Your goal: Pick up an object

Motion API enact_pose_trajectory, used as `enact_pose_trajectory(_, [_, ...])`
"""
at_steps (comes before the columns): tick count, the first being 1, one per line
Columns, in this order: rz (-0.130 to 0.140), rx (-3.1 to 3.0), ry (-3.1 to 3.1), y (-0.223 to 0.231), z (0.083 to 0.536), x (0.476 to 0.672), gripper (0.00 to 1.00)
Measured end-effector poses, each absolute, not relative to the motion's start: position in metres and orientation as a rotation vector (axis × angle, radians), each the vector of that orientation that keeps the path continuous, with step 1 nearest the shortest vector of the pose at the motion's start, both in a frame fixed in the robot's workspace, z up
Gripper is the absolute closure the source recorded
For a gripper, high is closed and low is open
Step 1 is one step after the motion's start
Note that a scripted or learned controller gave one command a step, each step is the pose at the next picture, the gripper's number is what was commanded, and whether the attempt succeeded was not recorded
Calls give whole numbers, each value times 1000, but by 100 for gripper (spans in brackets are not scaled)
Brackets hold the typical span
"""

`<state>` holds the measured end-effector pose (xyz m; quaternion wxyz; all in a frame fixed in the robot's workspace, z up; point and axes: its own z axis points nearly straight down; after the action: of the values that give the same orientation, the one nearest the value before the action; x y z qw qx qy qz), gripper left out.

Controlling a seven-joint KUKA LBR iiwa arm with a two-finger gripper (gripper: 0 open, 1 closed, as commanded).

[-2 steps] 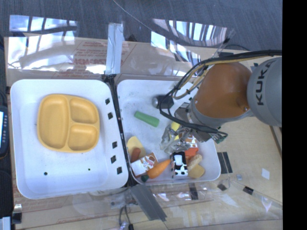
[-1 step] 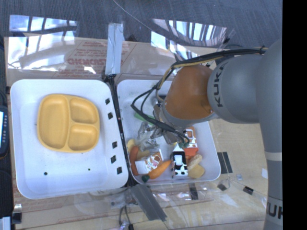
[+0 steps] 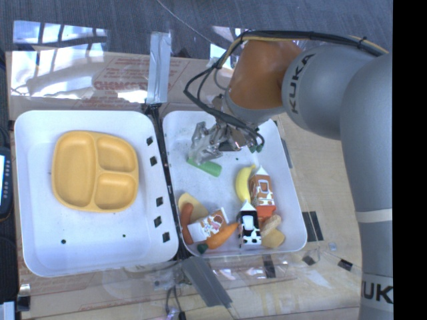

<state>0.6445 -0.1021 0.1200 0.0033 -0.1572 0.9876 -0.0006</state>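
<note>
One pincer (image 3: 205,147) over green block (image 3: 204,166), right bin (image 3: 175,127).

We see a yellow divided plate (image 3: 95,171) lying flat in the left bin (image 3: 40,245), toward its far side. Beyond the bins a sheet of brown cardboard (image 3: 127,75) with red print lies on the bench, a strip of grey tape (image 3: 157,65) running across it down to the gap between the bins.

Overhead slanted view, both bins (image 3: 87,122) (seemingly close)
</note>
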Motion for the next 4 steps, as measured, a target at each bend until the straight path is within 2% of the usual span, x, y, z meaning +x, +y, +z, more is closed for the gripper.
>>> enact_pose_trajectory(1, [-1,-493,3099,-102,119,644,0])
enact_pose_trajectory(2, [-3,-289,3126,-145,166,605,0])
enact_pose_trajectory(3, [0,-100,3141,-207,91,576,0])
enact_pose_trajectory(4, [-1,-111,3135,-205,104,579,100])
